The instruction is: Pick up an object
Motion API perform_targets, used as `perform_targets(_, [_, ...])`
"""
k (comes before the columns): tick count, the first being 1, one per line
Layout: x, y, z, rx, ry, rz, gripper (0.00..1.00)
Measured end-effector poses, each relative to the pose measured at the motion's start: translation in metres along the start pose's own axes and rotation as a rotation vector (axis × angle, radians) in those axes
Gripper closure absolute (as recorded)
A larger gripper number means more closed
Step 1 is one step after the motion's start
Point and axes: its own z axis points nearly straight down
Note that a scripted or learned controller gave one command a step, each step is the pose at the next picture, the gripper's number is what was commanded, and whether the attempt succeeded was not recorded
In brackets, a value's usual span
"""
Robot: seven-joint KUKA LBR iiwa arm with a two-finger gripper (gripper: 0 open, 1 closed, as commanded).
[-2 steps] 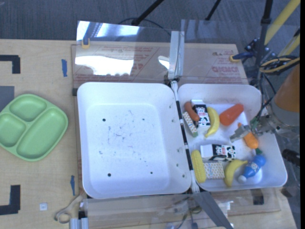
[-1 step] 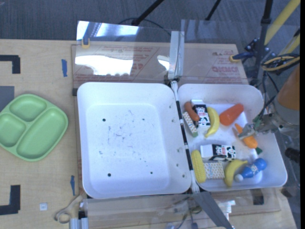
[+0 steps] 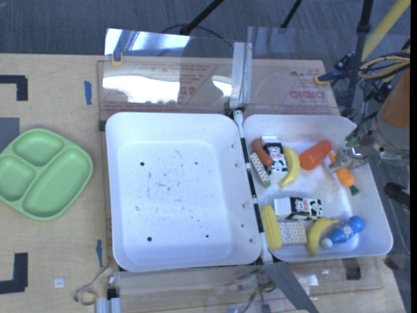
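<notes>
The right bin (image 3: 374, 204) holds several toys. Near its middle lie a yellow banana (image 3: 291, 167), a cow-print carton (image 3: 277, 156) and a red-orange carrot-like piece (image 3: 316, 155). A small orange piece (image 3: 345, 177) lies by the right wall. Along the front sit a second cow-print carton (image 3: 298, 207), a corn cob (image 3: 272, 227), another banana (image 3: 318, 233) and a blue bottle (image 3: 345, 231). My gripper (image 3: 348, 156) hangs over the bin's right side, just above the small orange piece and right of the carrot-like piece. Nothing shows between its tips.
The left bin (image 3: 130, 135) lies beside the right one, with a thin divider between them. A green divided plate (image 3: 42, 173) rests on the bench at far left. Clear panels (image 3: 195, 77) stand behind both bins. Cables and stands crowd the upper right.
</notes>
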Motion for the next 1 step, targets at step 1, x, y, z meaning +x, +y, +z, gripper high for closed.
perform_targets(1, [0.049, -0.0402, -0.0601, 0.006, 0.003, 0.203, 1.0])
